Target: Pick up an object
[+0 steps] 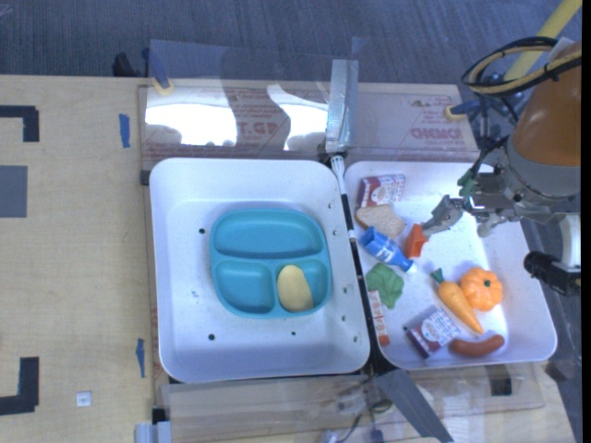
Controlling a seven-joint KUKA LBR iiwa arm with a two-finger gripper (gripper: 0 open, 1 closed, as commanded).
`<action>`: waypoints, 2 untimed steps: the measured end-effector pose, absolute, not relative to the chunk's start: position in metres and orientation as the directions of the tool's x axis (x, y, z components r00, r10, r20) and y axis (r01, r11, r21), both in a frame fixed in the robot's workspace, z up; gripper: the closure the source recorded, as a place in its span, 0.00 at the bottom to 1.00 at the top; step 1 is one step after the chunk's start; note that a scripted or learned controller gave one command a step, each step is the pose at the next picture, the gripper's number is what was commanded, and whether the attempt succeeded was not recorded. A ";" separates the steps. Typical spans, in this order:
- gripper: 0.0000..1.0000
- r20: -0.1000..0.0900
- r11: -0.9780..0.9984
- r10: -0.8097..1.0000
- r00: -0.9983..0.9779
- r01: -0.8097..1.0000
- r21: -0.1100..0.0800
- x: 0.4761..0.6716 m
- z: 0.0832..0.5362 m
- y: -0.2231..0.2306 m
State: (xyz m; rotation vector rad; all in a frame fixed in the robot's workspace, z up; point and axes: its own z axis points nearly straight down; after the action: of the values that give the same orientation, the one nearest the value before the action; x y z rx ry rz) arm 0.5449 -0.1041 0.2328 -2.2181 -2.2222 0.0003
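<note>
A small red-orange piece (416,239) lay in the right bin (545,340), toward the middle of the frame's right half, and the end effector (445,216) hung just above and to the right of it, its tip close to the piece. Whether the two touched could not be told, and the state of the end effector could not be made out either. Left of the red piece sat a slice of bread (380,219) and a blue packet (385,249), with a small carton (382,189) above them. Lower lay a green leafy item (386,285), a carrot (456,305), an orange pumpkin (482,288), a sausage (476,345) and a dark packet (430,331). In the left bin (185,247) a blue divided tray (263,238) held a yellow potato-like object (295,288) in its lower right compartment. Both bins rested on the desk (65,247).
</note>
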 end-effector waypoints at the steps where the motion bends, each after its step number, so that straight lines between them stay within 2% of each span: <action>1: 0.00 0.003 0.034 0.999 -0.034 0.999 -0.014 0.595 0.108 -0.103; 2: 1.00 0.000 0.031 1.000 -0.031 1.000 0.004 0.599 0.126 -0.104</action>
State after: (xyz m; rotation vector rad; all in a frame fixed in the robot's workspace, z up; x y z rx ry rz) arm 0.5994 -0.1045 0.1258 -2.1883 -2.2574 -0.0043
